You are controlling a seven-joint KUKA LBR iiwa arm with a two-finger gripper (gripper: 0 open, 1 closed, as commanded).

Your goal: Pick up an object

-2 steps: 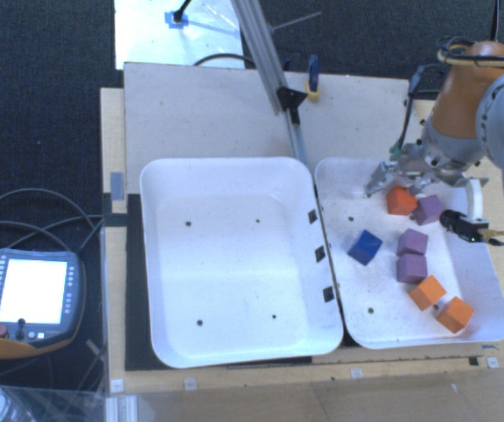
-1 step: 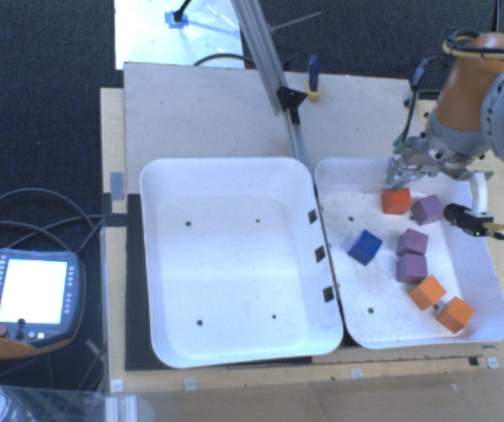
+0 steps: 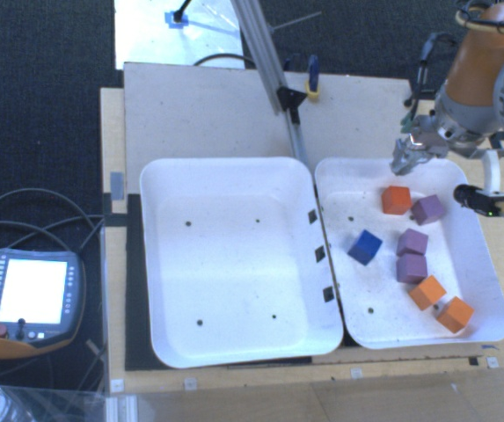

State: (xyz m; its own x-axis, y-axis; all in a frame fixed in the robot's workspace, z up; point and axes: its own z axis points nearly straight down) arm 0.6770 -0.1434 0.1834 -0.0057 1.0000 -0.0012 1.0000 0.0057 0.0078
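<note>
- You see the gripper (image 3: 407,158) above the far edge of the right bin (image 3: 498,299), near the orange cube (image 3: 396,200) but not touching it
- I cannot tell the state of the hand from this view, and nothing shows between its tips
- The step, as I judge it, is the approach: nothing is picked yet
- The objects all lie in the right bin: the orange cube, a blue cube (image 3: 365,246), three purple cubes (image 3: 412,255) and two more orange blocks (image 3: 441,302) at the near side
- For the next move you would need to bring the gripper down over one cube, and the orange one is closest
- The left bin (image 3: 159,192) holds no blocks
- I can read no brand or writing; the pendant (image 3: 27,301) screen at the left is only white
</note>
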